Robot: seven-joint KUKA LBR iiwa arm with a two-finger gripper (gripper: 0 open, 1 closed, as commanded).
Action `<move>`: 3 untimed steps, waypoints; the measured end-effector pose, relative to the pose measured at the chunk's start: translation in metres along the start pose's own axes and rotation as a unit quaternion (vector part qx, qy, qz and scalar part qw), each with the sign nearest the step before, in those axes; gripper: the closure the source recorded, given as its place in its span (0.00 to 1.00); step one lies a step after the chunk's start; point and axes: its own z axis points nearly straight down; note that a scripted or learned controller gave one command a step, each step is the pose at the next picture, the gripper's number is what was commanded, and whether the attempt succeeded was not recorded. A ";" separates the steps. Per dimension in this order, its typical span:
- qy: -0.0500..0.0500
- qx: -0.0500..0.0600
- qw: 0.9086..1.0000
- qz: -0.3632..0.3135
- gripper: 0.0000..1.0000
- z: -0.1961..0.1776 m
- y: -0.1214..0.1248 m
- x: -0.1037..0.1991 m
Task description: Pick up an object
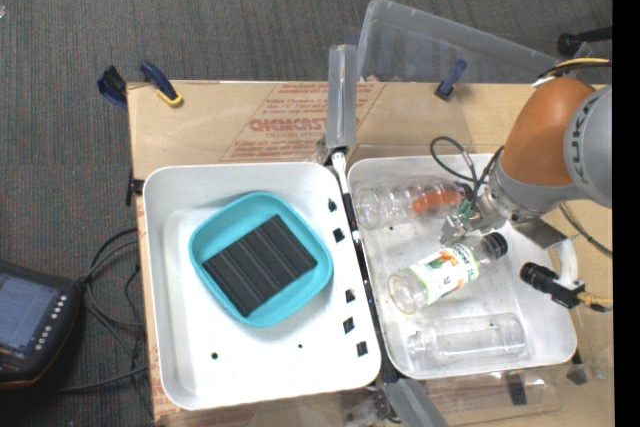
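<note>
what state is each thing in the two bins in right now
teal tray: flat in the left bin, dark ribbed slab on it
labelled bottle: lying on its side, uncapped
clear bottle: lying on its side
bottle with orange inside: lying on its side
tool: low over the right bin, holding nothing visible

faint, unreadable red print on cardboard (300,120)
</note>
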 end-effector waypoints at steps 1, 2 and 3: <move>0.001 0.002 0.984 -0.175 1.00 0.006 0.022 -0.022; -0.001 0.000 0.985 -0.175 0.00 0.006 0.022 -0.024; -0.003 -0.003 0.999 -0.037 0.00 0.005 0.020 -0.040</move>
